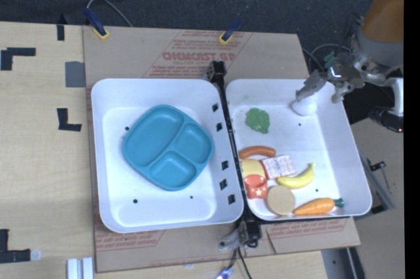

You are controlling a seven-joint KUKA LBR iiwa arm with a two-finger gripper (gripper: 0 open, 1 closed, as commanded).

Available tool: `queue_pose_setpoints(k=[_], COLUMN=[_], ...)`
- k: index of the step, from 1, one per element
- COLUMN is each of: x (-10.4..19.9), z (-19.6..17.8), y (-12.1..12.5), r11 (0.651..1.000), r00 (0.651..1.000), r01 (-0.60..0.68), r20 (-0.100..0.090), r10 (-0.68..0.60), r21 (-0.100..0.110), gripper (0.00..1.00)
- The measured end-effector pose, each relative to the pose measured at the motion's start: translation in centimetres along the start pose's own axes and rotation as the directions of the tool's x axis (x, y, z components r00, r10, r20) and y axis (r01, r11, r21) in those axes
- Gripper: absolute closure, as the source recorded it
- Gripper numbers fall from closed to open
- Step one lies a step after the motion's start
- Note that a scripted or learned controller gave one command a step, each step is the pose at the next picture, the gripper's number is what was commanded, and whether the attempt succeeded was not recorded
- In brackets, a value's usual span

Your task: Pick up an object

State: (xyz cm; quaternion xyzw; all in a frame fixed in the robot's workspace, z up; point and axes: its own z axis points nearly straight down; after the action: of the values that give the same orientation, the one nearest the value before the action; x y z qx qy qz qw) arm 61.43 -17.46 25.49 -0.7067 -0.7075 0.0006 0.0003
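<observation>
Hovering end effector (306, 102) near green broccoli (258, 120)

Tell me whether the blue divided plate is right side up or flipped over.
Right side up. The blue plate lies flat in the left bin, its three hollow sections facing up with raised ridges between them.

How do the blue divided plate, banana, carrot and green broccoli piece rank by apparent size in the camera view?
1. blue divided plate, by far the largest
2. carrot and banana, which look too alike to separate
3. green broccoli piece, the smallest
</observation>
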Motion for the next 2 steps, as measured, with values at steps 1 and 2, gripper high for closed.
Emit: queue_pose_setpoints(k=[1, 2], x=[5.5, 8.0], z=[11.7, 16.9], y=[5.3, 4.5], r11=[1.000, 1.000], r00=[1.000, 1.000], r01=[0.001, 0.001], r20=[-0.002, 0.001], r10=[-0.001, -0.001], r21=[0.003, -0.002], gripper=[0.00, 0.00])
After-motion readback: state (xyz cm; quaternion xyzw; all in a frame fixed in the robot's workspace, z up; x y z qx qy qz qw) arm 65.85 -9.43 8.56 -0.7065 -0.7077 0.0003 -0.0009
